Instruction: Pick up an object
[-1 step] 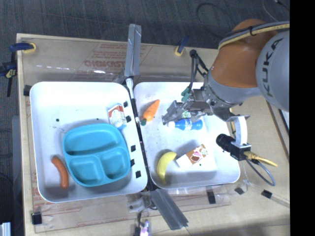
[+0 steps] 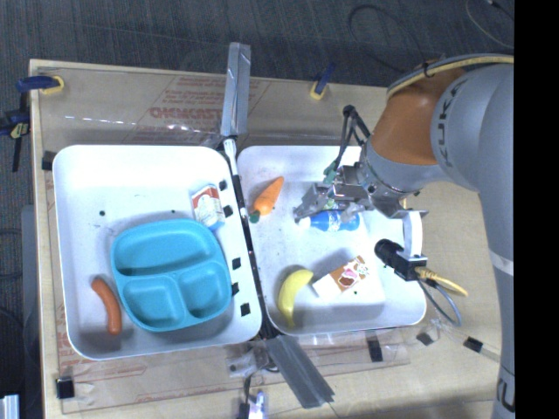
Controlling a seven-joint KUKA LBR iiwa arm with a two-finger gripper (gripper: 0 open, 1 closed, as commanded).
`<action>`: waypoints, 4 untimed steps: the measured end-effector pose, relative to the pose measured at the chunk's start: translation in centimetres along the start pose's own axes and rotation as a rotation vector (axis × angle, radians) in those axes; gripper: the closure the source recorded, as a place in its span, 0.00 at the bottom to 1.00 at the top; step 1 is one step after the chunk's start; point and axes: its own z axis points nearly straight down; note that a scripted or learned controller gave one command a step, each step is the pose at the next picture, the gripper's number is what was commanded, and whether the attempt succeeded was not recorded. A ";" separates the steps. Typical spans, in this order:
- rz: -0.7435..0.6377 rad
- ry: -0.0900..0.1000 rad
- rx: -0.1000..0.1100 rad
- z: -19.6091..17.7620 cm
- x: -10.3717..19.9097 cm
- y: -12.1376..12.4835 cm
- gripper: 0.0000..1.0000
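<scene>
Right bin (image 2: 397, 308): over this shallow white tray the grey arm's two-finger gripper (image 2: 327, 201) hangs low, just above a small blue plastic bottle (image 2: 336, 221).
Fingers: whether apart or together, cannot tell.
Near the bottle: orange toy carrot (image 2: 267, 195), yellow banana (image 2: 293, 294), small printed carton (image 2: 344, 277).
Left bin (image 2: 74, 182): sky-blue divided plate (image 2: 170, 273), red-brown sausage (image 2: 108, 304), small red-and-white packet (image 2: 206, 204).

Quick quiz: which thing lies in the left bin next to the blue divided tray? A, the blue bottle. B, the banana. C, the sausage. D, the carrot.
C: the sausage lies in the left bin just left of the blue tray, while the banana, carrot and blue bottle are all in the right bin.
</scene>
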 end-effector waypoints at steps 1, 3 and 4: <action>0.030 -0.001 -0.004 9.0 -2.8 3.8 0.00; -0.271 -0.001 -0.003 9.8 -1.2 9.9 0.00; -0.430 -0.001 -0.004 4.6 -4.9 5.1 0.00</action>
